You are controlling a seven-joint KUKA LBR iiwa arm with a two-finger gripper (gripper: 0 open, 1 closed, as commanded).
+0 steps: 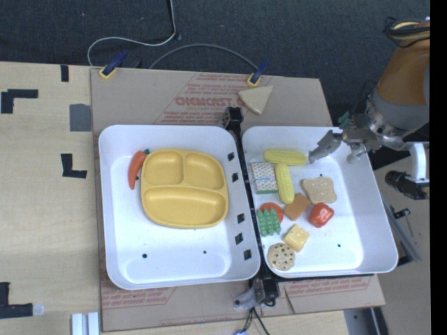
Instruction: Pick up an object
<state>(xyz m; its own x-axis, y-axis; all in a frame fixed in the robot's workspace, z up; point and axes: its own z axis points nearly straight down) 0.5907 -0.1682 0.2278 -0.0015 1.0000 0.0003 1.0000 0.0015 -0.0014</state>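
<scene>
Brown cardboard sheet (202, 96) under 2 white bins (115, 208), blue clamps (112, 65), grey cable (167, 19) behind.

The gripper (341, 147) hung open over the right bin's (363, 208) upper edge, holding nothing, near a corn cob (285, 157). Toy foods lay clustered in that bin: bread slice (319, 189), tomato (320, 216), cookie (281, 256). The left bin (119, 208) held a yellow divided tray (184, 188) beside a carrot (135, 168).

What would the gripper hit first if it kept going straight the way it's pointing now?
Probably the yellow plastic corn cob lying crosswise near the far wall of the right white bin. The gripper points leftward and down toward it, though its height above the bin is unclear.
</scene>
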